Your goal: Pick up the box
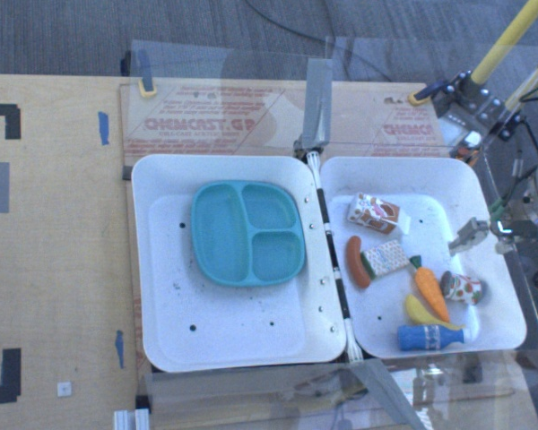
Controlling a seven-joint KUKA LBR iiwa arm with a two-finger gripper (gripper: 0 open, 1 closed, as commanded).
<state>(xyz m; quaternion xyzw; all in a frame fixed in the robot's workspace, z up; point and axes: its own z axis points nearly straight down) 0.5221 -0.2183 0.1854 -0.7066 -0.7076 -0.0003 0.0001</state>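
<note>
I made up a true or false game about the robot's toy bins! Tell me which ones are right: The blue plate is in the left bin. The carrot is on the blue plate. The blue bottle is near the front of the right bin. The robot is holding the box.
1. True: the blue plate lies in the left bin.
2. False: the carrot lies in the right bin.
3. True: the blue bottle lies near its front edge.
4. False: the box lies apart from the gripper.

One fixed camera looks down at a slant from above the desk (54, 240), taking in both white bins (161, 330) whole.
</note>
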